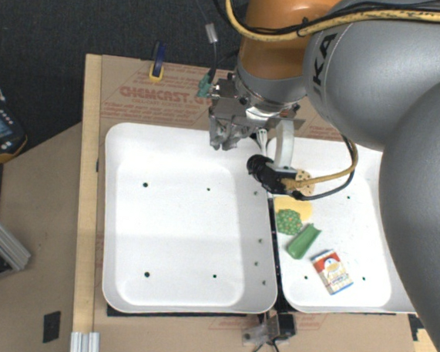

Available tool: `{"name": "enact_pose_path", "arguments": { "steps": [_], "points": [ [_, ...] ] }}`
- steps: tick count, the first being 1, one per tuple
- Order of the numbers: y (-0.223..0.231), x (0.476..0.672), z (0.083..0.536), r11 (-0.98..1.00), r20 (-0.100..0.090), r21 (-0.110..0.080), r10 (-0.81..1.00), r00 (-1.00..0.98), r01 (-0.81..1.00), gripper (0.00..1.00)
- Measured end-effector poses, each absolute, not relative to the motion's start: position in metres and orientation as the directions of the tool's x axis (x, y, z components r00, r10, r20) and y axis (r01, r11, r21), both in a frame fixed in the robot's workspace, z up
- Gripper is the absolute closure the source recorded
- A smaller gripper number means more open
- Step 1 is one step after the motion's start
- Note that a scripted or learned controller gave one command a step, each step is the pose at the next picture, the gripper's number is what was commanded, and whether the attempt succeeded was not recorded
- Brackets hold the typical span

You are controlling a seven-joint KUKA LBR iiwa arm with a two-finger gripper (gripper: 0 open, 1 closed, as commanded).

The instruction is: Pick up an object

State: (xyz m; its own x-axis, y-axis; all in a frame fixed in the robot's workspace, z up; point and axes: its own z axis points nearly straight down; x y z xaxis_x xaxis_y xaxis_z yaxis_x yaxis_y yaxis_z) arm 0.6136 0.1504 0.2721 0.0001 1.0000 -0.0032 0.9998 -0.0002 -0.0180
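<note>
Grey arm (383,86) reaching over the desk (94,198), left white bin (122,224), right white bin (375,248) holding a green cylinder (303,240), a red-and-white small box (331,272) and a yellow-green piece (291,214), hand (225,139) above the left bin's far edge, grip state impossible to tell

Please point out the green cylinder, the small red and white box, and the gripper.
Green cylinder (303,240): camera view, middle of its side.
Small red and white box (331,272): camera view, top face.
Gripper (225,138): camera view, between fingertips.
</note>
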Motion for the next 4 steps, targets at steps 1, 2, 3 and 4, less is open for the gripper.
{"name": "enact_pose_path", "arguments": {
  "steps": [1, 2, 3, 4],
  "points": [
    [0.096, 0.560, 0.375, -0.005, 0.001, 0.011, 1.000, 0.005, 1.000, 1.00],
    [0.086, 0.522, 0.296, -0.002, -0.002, -0.011, 1.000, 0.002, 1.000, 1.00],
    [0.101, 0.505, 0.420, 0.003, 0.004, 0.014, 1.000, -0.003, 1.000, 1.00],
    [0.094, 0.493, 0.295, -0.003, -0.003, -0.014, 1.000, 0.002, 1.000, 1.00]
  ]
}}
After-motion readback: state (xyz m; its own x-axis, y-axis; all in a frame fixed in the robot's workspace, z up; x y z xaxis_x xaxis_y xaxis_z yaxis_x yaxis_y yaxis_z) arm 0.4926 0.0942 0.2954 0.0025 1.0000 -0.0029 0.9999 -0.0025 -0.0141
